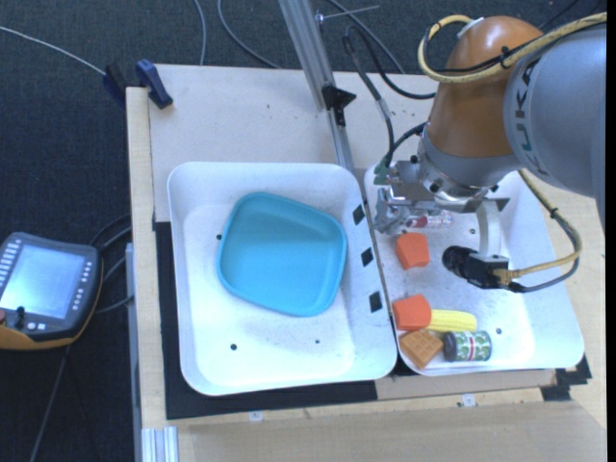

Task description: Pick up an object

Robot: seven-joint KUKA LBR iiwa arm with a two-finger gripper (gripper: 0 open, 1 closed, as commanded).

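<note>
**Bench w/ two white bins**

Light wooden bench (241, 114), seen from above at a slant. Two shallow white bins lie on it side by side, rims touching near the middle. Left bin (192, 354) sits partly on a black mat (171, 393) that shows along its left and front edges. Right bin (558, 325) reaches the bench's right-front corner. At the back-left corner, a blue clamp (154, 83) grips the bench edge, w/ a dark one (117, 77) just beside it. A slanted metal post (308, 41) rises from the bench behind the bins, approx. at their seam.
</note>
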